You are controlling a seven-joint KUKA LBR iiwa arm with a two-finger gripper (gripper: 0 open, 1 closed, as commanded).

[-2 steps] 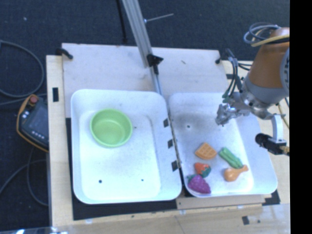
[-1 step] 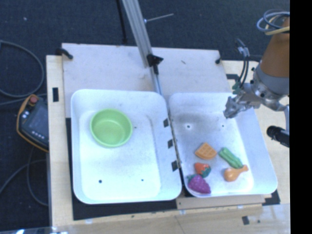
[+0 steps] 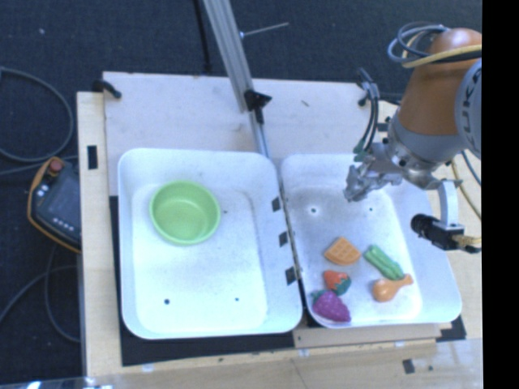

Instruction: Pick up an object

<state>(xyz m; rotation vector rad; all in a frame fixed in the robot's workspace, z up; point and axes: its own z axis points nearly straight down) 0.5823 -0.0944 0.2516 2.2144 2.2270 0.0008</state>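
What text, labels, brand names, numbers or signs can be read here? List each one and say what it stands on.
None: no word, number, brand or sign can be read in the camera view.
The handheld pendant left of the bench has a dark screen; anything on it is too small and blurred to read.
The white bins, the green bowl, the toy foods such as the purple grapes, and the arm's orange band show no lettering.

The arm (image 3: 438, 96) runs off the right edge, and the hand (image 3: 358, 186) is too blurred to read.
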